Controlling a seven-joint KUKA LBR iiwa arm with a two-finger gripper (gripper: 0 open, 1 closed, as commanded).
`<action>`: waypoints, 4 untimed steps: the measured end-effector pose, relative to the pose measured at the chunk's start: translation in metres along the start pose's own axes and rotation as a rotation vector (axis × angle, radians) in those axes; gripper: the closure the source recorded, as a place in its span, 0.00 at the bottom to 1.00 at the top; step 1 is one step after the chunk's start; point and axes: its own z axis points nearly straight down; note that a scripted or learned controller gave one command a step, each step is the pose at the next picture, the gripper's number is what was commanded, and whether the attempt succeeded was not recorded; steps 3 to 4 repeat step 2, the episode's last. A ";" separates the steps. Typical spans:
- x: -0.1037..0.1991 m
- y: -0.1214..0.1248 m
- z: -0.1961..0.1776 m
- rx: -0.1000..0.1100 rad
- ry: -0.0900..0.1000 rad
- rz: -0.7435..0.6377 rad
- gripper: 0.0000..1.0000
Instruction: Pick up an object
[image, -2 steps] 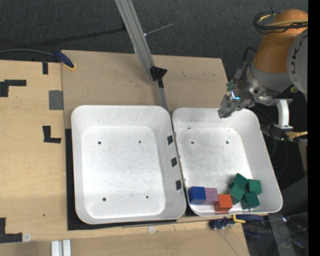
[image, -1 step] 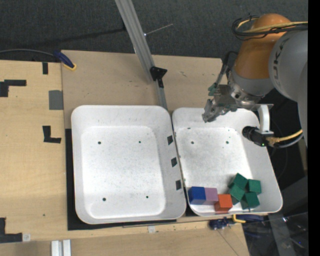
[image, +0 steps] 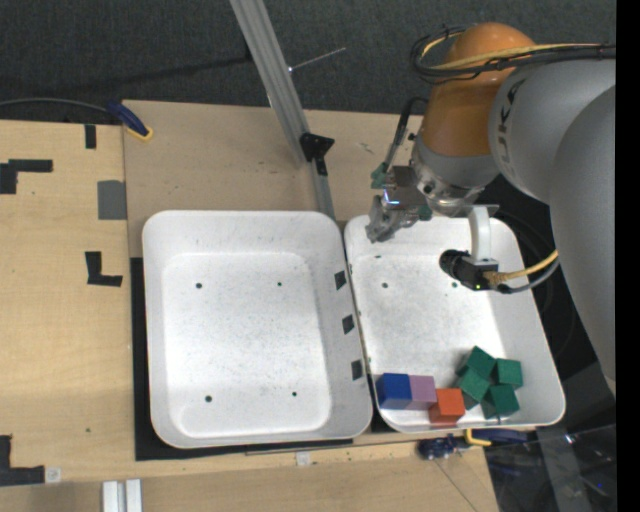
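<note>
At the right bin's (image: 520, 330) far-left corner hangs the pincer (image: 383, 226), its opening impossible to tell. The blocks, blue (image: 395, 389), purple (image: 423, 389), orange (image: 449, 404) and green (image: 489, 380), lie well apart from it, along the opposite near rim.

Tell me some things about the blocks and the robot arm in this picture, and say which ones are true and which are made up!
1. All the blocks lie in the right bin. True.
2. The blue block sits in the left bin. False: it is in the right bin, near the corner at the bottom of the view.
3. The purple block lies between the blue block and the orange block. True.
4. The gripper is touching the green blocks. False: it is at the bin's far end, well away from them.
5. There are more red blocks than green ones. False: there are several green blocks and no red one.
</note>
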 end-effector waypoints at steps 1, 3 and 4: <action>0.065 -0.003 0.000 -0.001 0.001 -0.002 1.00; 0.118 -0.003 -0.008 -0.001 0.000 -0.001 1.00; 0.118 -0.003 -0.008 -0.001 0.000 -0.001 1.00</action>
